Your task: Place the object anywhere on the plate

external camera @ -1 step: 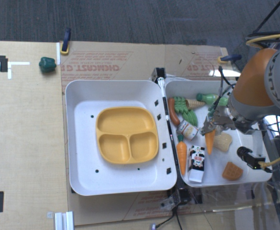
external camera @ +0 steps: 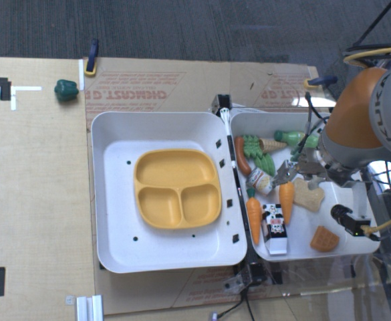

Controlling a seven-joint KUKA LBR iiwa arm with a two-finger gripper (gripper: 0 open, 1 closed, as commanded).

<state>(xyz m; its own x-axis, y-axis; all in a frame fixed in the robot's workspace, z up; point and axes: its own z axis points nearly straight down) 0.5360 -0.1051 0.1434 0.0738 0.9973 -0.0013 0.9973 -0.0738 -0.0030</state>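
A grey-and-orange arm lowers its gripper (external camera: 290, 170) over the right bin (external camera: 355, 246), directly above a toy carrot (external camera: 286, 201) lying among play food at the bin's centre; whether the fingers are spread or pressed together cannot be told from this angle. The carrot, seemingly light, stiff and smooth plastic, looks prone to slipping, so a pinch across its thick upper half appears safest. Its long axis runs 12 to 6 o'clock, tip toward 6. The yellow divided plate (external camera: 178, 187) waits in the left bin (external camera: 108, 199), at 9 o'clock from the carrot.
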